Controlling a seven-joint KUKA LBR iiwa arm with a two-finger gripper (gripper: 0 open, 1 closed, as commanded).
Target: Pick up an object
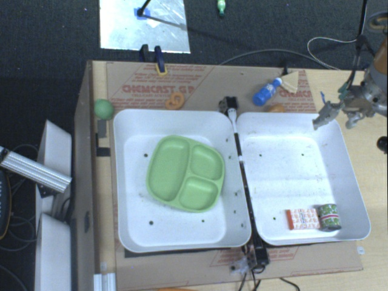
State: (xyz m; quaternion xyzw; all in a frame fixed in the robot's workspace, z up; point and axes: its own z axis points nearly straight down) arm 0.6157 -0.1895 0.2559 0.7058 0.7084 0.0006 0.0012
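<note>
A small red-and-white box (302, 219) lies flat in the right bin (339, 156), at about five o'clock near the bin's front rim. Touching its right end is a small round green tin (329, 217). At one o'clock of this bin, over its upper right corner, the gripper (337, 115) hangs with its two fingers spread apart and nothing between them, well apart from the box and tin. The left bin (130, 223) holds a green divided plate (185, 173), resting near its middle and slightly tilted. On the bench beyond the bins, at twelve o'clock, lie a blue bottle (267, 93), an orange ring (174, 100) and, far to the left, a green ball (103, 108).
</note>
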